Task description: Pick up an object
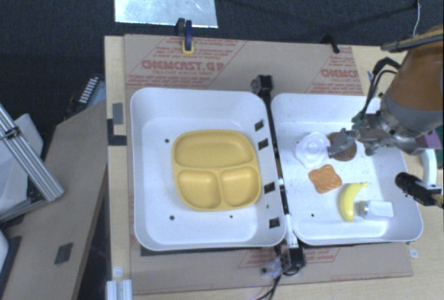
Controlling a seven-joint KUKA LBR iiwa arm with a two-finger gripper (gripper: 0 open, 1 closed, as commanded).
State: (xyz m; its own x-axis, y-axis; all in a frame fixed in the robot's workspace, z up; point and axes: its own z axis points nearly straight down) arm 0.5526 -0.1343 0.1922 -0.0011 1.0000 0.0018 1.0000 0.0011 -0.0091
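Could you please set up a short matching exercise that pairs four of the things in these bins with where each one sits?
Things:
1. yellow divided tray
2. banana
3. orange toast-shaped piece
4. gripper

Places:
A. right bin, near its front, beside a small white bottle
B. middle of the left bin
C. over the right bin, next to a clear cup
D. right bin, between the clear cup and the banana

Pairs: 1-B, 2-A, 3-D, 4-C
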